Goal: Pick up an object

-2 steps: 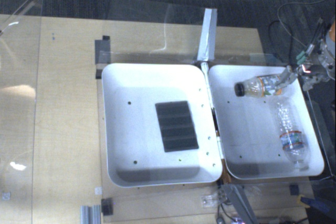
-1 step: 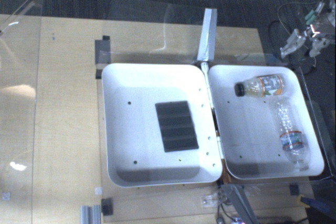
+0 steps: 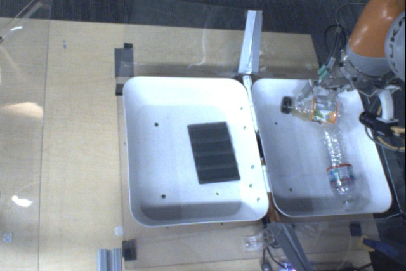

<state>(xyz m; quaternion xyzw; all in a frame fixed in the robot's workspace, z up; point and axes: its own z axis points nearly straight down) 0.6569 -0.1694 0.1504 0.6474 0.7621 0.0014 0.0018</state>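
End effector (image 3: 331,87) over the right bin's (image 3: 285,136) far corner.
From the camera view I couldn't tell its grip state; one clear bottle (image 3: 312,109) lay just beneath it, another (image 3: 337,168) nearer me, a dark pad (image 3: 213,152) well left.

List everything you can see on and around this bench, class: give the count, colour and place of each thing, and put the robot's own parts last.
Bins: 2, white, side by side on the bench; left bin, right bin.
Ribbed pad: 1, dark grey to black, flat in the middle of the left bin.
Capped bottle: 1, clear with a dark cap and orange-green label, lying at the top of the right bin.
Crushed bottle: 1, clear with a blue and red label, lying lengthwise in the right bin, nearer its right side.
Bench: 1, pale wood.
Arm: 1, grey with an orange band, at the right, above the right bin's top corner.
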